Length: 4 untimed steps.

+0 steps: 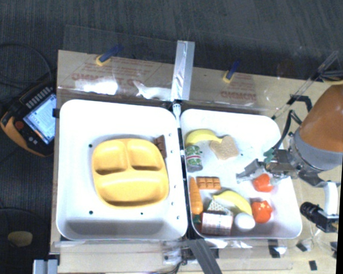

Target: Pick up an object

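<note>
The arm (pixel 327 124) is cut off by the right edge.

The light is bright and even, coming from above. The two white bins (pixel 63 173) shine almost too white, and their walls lose detail. Clear plastic sheet (pixel 105 76) behind them shows glare. The dark floor (pixel 168 16) looks grainy. Small things look soft and a bit blurry.
</note>
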### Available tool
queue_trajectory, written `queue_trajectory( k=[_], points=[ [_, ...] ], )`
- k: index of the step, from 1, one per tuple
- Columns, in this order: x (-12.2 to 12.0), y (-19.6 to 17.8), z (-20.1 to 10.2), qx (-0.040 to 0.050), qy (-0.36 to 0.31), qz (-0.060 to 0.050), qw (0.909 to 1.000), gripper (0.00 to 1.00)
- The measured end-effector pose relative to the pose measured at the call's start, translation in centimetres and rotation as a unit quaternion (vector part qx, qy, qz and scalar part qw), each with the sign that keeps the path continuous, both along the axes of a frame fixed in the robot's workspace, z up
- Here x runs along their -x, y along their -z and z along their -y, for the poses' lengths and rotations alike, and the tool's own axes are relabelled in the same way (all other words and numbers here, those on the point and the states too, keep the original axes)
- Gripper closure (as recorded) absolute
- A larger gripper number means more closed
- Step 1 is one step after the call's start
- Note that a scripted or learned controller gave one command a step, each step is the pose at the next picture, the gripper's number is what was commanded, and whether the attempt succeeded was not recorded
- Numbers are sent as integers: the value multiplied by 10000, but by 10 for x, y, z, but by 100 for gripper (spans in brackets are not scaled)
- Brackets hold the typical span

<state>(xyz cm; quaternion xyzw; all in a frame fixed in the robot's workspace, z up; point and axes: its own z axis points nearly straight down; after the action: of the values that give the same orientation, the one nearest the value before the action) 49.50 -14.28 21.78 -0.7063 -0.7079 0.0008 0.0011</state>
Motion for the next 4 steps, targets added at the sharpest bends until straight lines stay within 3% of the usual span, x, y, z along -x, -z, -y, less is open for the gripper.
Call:
queue_trajectory(
  k=[1,2,3,4],
  points=[
    [9,123,-8,-1,160,21,9999,0],
    [10,115,-8,-2,162,8,9999,100],
    [12,114,4,-2,-879,-4,9961,100],
    [-46,-27,-74,9,-516,4,9987,100]
  ],
)
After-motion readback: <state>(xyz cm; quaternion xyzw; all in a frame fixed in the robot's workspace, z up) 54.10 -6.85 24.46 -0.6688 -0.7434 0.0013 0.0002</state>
